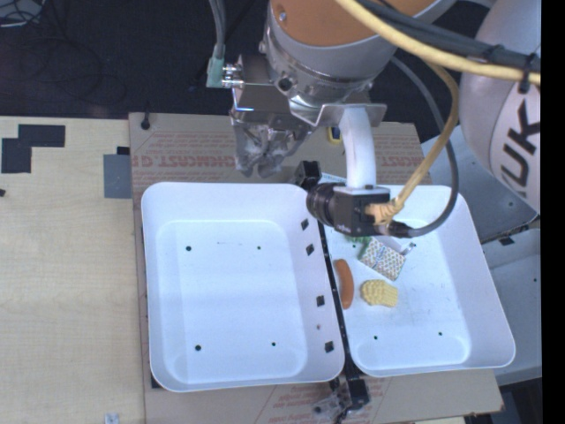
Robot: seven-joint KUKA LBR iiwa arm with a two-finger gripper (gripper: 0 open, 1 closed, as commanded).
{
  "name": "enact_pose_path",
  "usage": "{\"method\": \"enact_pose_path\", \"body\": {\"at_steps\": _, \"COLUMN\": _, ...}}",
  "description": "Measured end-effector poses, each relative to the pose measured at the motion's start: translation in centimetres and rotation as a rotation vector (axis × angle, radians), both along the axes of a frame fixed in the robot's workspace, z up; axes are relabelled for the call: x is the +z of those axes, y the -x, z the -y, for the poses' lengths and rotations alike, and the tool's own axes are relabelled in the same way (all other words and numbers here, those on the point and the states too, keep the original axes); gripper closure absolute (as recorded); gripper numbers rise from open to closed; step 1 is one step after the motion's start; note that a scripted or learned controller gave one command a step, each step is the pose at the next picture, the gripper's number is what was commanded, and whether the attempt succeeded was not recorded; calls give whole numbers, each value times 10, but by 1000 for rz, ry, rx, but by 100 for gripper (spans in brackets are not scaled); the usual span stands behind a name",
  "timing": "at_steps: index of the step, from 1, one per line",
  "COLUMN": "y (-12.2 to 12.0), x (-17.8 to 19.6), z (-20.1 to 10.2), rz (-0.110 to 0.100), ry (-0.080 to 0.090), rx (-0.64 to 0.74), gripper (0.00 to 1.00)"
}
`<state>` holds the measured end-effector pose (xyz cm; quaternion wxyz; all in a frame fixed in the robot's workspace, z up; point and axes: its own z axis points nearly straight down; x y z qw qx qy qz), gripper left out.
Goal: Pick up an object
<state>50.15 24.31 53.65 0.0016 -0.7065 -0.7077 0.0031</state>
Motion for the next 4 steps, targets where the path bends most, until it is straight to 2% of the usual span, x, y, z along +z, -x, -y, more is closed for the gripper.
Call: {"method": "enact_pose_path", "body": {"at_steps": 4, "y": 4, "x": 0, "z": -1, "rz": -1, "ry": 1, "rx": 7, "gripper": 100}}
